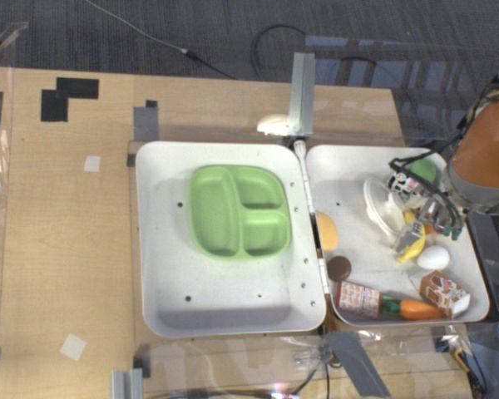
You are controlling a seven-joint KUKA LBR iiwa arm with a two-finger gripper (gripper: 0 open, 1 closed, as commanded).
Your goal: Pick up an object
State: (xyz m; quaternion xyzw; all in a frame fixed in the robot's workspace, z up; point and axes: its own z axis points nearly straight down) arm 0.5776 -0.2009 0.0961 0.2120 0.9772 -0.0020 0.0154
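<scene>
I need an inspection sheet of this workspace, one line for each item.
Surface: wooden bench with left bin and right bin side by side.
Job's things: in right bin, banana, egg, carrot, two small cartons, brown disc, orange disc.
Clutter: green divided plate in left bin.
Grippers: gripper low over right bin, beside banana; holds nothing visibly.
Cables: black cable on floor.
Surroundings: grey carpet.

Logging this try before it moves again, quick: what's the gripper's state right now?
Gripper: low in the right bin among the toy foods, just above the banana; open or shut cannot be told.
</scene>
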